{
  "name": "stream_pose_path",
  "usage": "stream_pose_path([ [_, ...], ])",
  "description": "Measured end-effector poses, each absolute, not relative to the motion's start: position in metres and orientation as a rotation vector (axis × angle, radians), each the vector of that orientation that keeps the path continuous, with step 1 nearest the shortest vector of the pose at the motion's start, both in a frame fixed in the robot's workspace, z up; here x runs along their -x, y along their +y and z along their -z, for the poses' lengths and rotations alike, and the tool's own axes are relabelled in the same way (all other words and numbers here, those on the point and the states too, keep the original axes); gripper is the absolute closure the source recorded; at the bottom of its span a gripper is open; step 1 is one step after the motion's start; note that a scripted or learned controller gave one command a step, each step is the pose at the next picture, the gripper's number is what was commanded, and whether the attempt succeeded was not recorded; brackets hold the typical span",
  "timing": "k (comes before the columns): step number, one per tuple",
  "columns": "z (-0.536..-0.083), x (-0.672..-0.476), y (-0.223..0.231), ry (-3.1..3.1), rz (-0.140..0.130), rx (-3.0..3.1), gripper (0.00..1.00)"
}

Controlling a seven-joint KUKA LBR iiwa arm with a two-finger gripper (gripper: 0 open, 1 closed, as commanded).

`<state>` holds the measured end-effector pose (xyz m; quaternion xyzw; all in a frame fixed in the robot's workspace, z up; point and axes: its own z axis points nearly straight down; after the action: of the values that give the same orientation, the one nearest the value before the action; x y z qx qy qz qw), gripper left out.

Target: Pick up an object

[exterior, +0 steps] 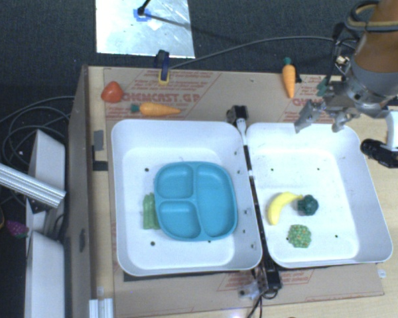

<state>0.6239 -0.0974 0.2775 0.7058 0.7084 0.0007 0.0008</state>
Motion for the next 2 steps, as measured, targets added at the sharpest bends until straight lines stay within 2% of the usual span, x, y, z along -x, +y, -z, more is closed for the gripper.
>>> stream_pose_path([
  [1, -0.12, -0.577, -0.116, 2.224, 0.003, -2.222, 0.0],
  [2, -0.132, -0.561, -0.171, 2.219, 0.0, -2.22, 0.0],
])
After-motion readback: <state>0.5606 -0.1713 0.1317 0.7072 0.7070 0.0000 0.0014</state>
